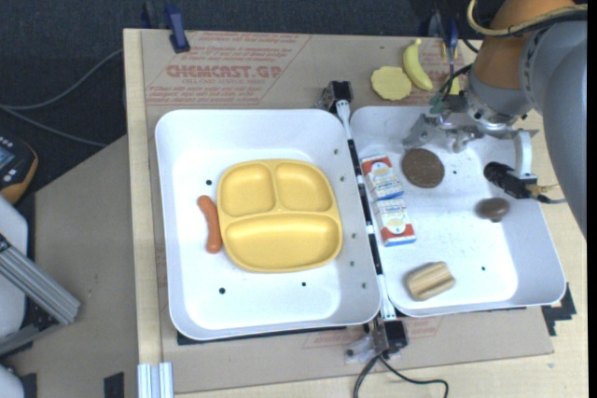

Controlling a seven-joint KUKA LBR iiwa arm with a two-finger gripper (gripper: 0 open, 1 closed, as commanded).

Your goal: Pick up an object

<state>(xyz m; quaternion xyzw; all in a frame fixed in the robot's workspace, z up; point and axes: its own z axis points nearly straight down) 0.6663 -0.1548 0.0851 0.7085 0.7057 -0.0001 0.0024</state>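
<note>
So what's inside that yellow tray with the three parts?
Nothing lies in the yellow tray: all three compartments show bare yellow. The hot dog lies beside it, in the left bin. What is under the tray is hidden.

We see even, bright overhead light with soft, short shadows. The white bins [280, 312] glare slightly, washing out detail on their floors. The arm [560, 61] at the right edge looks blurred and soft. The dark floor above the bench [233, 61] stays dim and grainy.
</note>
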